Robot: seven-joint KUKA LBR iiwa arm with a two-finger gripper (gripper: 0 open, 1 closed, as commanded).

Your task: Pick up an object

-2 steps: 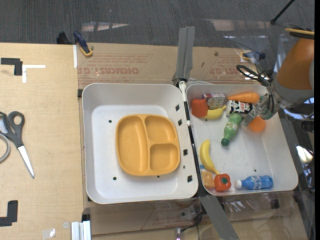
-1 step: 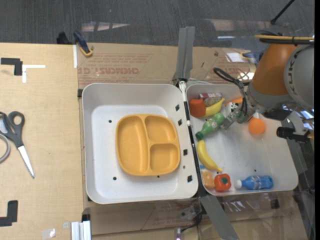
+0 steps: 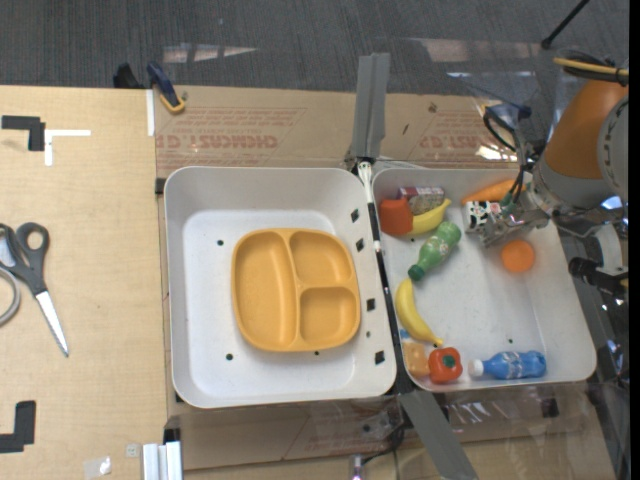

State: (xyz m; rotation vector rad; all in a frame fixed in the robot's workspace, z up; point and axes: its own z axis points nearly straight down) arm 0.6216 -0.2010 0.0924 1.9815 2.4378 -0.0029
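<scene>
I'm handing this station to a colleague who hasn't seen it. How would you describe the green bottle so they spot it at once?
Look in the right-hand white bin, the one crowded with small items, not the bin holding the yellow divided plate. In its upper left part, just below the red cup and small banana, lies the green bottle, tilted diagonally. It is the one green item there; the other bottle is blue.
</scene>
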